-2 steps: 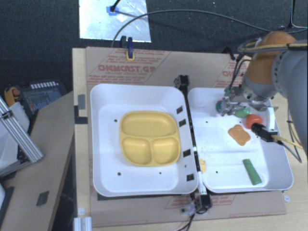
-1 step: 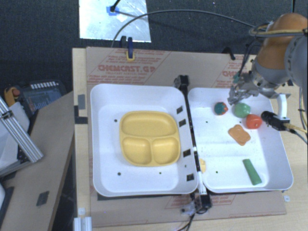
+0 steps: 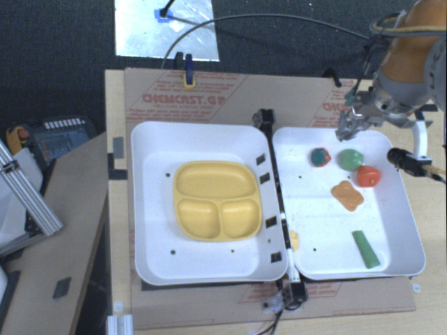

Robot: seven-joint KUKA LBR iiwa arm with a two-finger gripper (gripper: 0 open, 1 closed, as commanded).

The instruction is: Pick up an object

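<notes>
Upper right of the frame: my jaws (image 3: 347, 129) hang over the far rim of the right bin (image 3: 401, 257), pointing down. They are small and dark against the rim; I cannot tell whether they are spread or pressed together, and I see nothing between them.

Right bin contents, all lying on its floor:
- teal-and-red ball (image 3: 320, 157), upper left part of the bin, below and left of my jaws.
- green round piece (image 3: 350, 159), just right of the ball, directly below my jaws, near them.
- red-orange piece (image 3: 368, 177), just beside the green one, lower right of it.
- orange flat piece (image 3: 347, 195), near the bin's middle, below the green one.
- green stick (image 3: 365, 248), lower right part of the bin, well apart from the others, lying at a slant.

Left bin (image 3: 150, 187): yellow divided tray (image 3: 215, 199) sits flat at its centre, three compartments.

Both bins rest side by side on the desk (image 3: 119, 103), touching along the middle seam.
</notes>
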